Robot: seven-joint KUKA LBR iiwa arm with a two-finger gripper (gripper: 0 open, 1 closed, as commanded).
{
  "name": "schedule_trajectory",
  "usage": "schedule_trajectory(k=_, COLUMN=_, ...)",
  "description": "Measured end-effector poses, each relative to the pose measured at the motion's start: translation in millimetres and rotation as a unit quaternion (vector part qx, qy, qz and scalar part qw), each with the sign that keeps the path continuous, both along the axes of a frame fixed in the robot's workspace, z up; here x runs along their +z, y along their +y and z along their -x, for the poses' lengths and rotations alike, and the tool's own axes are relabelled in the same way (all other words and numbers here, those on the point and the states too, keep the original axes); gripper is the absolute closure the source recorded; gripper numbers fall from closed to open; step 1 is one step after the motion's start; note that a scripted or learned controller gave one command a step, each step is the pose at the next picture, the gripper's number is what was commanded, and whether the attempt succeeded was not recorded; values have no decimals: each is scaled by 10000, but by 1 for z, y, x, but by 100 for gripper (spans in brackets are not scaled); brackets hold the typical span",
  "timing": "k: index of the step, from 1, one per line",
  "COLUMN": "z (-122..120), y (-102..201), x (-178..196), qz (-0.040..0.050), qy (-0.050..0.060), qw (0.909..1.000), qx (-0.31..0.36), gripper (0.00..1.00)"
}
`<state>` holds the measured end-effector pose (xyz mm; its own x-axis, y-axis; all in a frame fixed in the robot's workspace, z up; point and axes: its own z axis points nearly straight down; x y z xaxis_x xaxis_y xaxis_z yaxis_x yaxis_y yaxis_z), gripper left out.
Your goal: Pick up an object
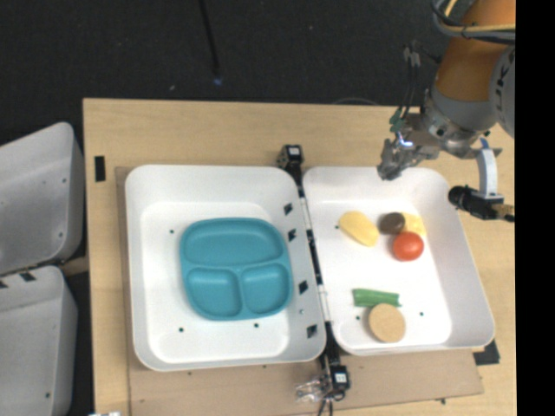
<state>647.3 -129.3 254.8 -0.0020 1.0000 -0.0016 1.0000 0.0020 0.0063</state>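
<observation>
A teal three-compartment plastic tray (235, 267) fills the left white bin (147, 336) on the tabletop (217, 115). In the right white bin (460, 319) sit a yellow oblong piece (358, 228), a red round tomato-like ball (408, 246), a dark brown lump (392, 223), a green strip (375, 297) and a tan disc (386, 323) — all unobstructed. The hand (393, 165) hovers at the bin's upper rim — its state I cannot tell.

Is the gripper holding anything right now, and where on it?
Nothing. The gripper is above the right bin's far edge, apart from the food items.
</observation>
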Motion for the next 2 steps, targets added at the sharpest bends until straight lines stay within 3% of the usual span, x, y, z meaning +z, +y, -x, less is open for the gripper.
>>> schedule_trajectory(k=1, z=-1, y=-2, x=44, qz=-1, qy=0, qw=10000, qx=2, gripper=100)
schedule_trajectory(k=2, z=29, y=31, x=35, qz=-1, qy=35, qw=10000, qx=4, gripper=100)
